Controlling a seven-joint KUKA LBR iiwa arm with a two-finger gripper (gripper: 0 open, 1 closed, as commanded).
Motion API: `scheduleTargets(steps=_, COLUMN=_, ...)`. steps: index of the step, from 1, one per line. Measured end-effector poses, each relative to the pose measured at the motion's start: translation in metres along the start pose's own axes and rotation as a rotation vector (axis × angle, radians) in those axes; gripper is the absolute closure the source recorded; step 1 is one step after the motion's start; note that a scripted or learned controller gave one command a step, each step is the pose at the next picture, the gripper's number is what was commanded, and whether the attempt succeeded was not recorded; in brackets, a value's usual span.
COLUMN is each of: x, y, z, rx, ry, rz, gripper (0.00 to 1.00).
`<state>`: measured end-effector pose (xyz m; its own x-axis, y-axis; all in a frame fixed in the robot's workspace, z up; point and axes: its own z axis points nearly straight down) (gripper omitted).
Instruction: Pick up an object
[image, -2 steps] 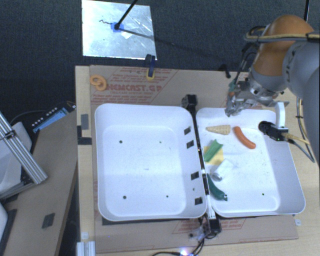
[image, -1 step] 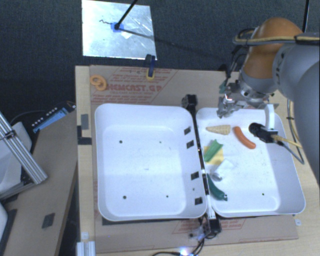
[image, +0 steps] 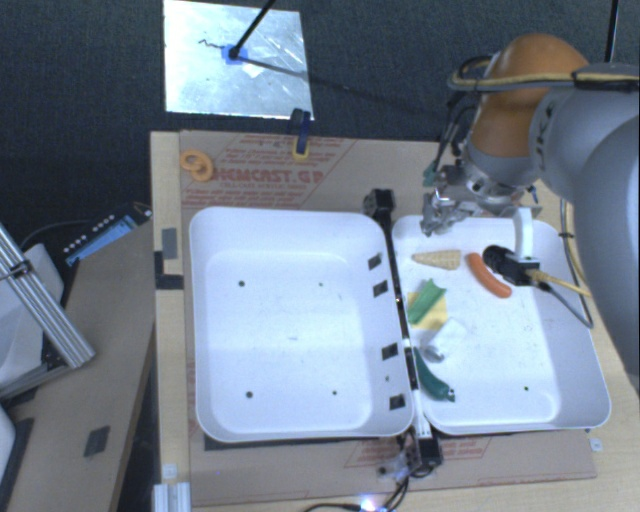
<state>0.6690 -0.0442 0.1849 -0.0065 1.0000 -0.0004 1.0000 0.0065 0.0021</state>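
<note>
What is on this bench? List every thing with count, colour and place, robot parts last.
Left bin: 1, white, left half of bench.
Right bin: 1, white, beside it.
Cone: 1, pale tan, far part of right bin.
Sausage: 1, orange-red, right of cone.
Leaf: 1, green, by right bin's left wall.
Wedge: 1, yellow, against leaf.
Scrap: 1, clear-whitish, just nearer than wedge.
Strip: 1, dark green, nearest along that wall.
Ring: 1, orange, cardboard's far-left corner.
Foil sheet: 1, silver, beyond bench.
Arm: 1, grey and orange, from right.
Pincer: 1, metal, over right bin's far-left corner.
</note>
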Motion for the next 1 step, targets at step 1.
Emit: scheduleTargets(steps=1, x=0.0408, y=0.0002, z=0.0003, rx=0.000, ry=0.001, rz=-0.001, gripper=1.00)
